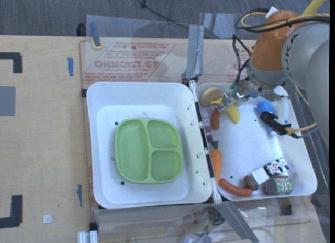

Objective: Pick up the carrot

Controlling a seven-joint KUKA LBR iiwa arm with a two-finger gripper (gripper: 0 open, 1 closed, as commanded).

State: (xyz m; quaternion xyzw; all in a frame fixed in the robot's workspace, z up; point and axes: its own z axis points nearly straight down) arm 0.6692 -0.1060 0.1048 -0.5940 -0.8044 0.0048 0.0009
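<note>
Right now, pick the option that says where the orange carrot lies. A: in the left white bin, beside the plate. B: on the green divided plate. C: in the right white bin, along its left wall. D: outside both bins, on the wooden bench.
C: the orange carrot lies in the right white bin against its left wall, while the green divided plate sits in the left white bin.

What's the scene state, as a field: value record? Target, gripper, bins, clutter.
target: carrot, lying against left wall of right bin, untouched
gripper: at the bin's far end, near a yellow banana-like piece, well away from carrot
left bin: holds green divided plate
near carrot: red sausage at the near wall
other clutter: small can, blue item
task status: pick not yet made
</note>
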